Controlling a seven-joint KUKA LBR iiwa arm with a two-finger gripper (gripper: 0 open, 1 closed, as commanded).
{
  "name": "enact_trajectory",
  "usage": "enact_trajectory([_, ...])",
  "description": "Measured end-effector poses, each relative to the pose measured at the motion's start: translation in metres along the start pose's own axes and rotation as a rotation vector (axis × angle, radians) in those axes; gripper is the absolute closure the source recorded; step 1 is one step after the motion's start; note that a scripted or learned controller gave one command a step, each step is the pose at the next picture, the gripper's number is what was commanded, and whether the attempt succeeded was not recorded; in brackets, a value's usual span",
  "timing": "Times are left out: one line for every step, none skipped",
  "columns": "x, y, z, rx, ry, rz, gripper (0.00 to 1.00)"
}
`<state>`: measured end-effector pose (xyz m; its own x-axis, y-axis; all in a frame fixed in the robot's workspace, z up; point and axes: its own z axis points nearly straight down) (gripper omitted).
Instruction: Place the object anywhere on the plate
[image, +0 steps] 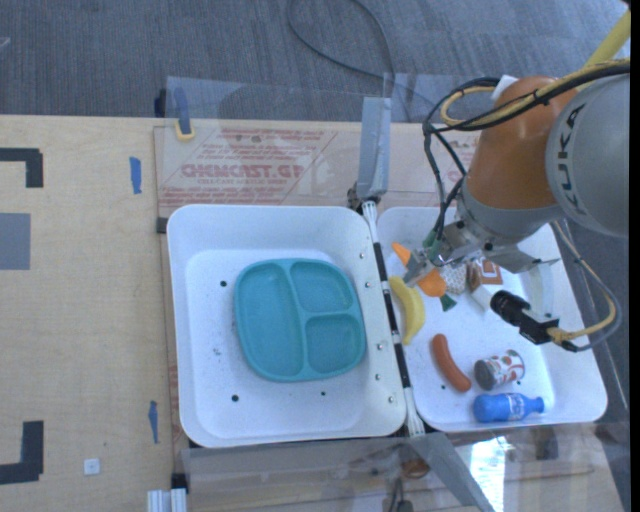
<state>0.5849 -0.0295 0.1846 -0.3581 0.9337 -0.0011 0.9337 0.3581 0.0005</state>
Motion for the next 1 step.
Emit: enact_trajectory([0.0555,-0.0199,0.0004,0.002,0.002,0.028,1.00])
